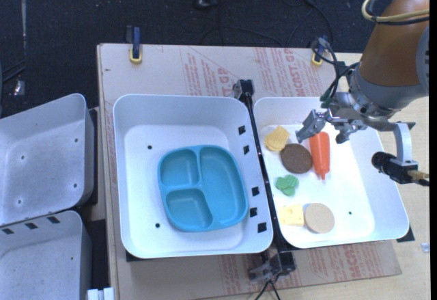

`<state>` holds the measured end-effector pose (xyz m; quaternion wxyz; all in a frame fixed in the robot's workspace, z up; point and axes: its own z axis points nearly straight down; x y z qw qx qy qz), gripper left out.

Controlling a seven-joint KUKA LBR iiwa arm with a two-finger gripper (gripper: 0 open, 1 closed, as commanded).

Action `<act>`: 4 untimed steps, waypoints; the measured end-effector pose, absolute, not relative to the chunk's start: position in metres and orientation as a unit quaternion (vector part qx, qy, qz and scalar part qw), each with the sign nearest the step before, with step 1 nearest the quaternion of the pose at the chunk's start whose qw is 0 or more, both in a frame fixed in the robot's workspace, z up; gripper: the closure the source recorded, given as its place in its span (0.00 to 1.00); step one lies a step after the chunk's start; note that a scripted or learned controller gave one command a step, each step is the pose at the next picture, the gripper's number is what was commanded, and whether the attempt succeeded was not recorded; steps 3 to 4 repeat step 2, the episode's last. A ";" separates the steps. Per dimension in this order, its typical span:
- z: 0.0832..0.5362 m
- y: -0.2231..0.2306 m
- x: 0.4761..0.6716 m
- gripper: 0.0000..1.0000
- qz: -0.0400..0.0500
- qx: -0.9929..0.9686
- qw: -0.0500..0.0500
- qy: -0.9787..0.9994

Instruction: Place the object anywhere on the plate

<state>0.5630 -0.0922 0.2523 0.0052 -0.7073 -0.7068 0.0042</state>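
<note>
Where the left bin (130, 155) sits on the bench (177, 66), a blue plate (202, 187) lies flat on its floor, three compartments, rounded corners, all three bare. Bin walls white, shallow, with small black marks along the right wall.

Right bin (382, 216) touches the left one along a shared black divider. Contents, left to right: yellow wavy chip-like piece (276, 139) near the top left; green leafy piece (287, 185) below it; pale yellow cheese-like block (293, 215) near the front; brown round patty (296, 158) mid-bin; tan round disc (319, 218) just beside the cheese block.

Task object taken to be the carrot (320, 154): orange, tapered, lying lengthwise, just right of the patty, its upper end under the gripper (329, 124).

Gripper hangs over the carrot's top end, fingers spread to either side; carrot rests on the bin floor, not lifted.

Bench surface is brown board with red printed lettering, too faint and skewed to read. Yellow clamps (136, 52) at the rear edge.
</note>
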 end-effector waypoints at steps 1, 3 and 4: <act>0.259 -0.092 0.565 0.00 0.000 -0.707 0.000 -0.708; 0.212 -0.085 0.560 0.00 0.001 -0.707 0.002 -0.707; 0.212 -0.085 0.560 0.00 0.001 -0.707 0.002 -0.707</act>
